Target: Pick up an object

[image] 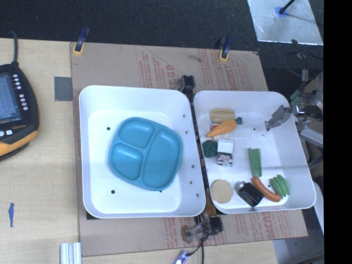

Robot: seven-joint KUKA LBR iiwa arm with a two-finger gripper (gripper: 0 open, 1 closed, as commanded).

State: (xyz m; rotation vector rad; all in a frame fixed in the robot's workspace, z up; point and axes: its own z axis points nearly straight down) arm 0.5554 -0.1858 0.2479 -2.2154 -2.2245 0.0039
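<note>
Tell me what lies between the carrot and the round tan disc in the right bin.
In the camera view, between carrot and round tan disc: a dark green piece and a small white box.

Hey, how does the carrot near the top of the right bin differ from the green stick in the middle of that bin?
The carrot is orange with a green leafy end and tapers to a point; the green stick is plain green and blunt with straight sides. The carrot lies on a slant, beside a tan bread-like piece; the green stick lies nearly upright in the view, apart from other items. Both are elongated and lie flat on the floor of the right bin.
</note>
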